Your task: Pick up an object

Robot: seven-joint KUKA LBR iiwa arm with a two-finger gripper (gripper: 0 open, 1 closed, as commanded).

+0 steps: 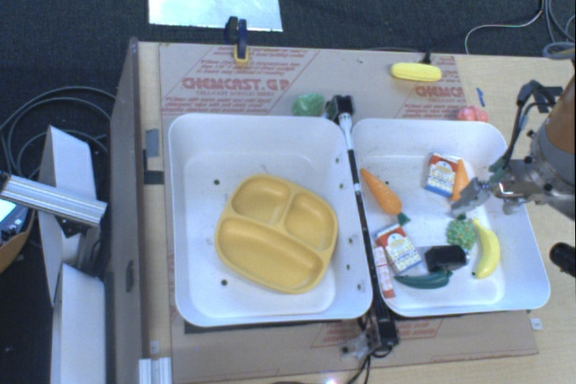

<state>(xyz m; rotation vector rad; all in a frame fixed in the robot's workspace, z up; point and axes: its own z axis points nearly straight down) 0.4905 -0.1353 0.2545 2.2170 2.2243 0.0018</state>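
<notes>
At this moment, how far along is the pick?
Done: the gripper has reached the right bin, low beside the broccoli and banana. In hand: nothing visible. Left: grasp and lift one; all items lie in the bin.

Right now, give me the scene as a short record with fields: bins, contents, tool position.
left bin: yellow divided tray
right bin: carrot, banana, broccoli, green pepper, two small cartons, black item
on bench behind bins: yellow piece, green piece
tool: over right bin's right side, near broccoli
</notes>
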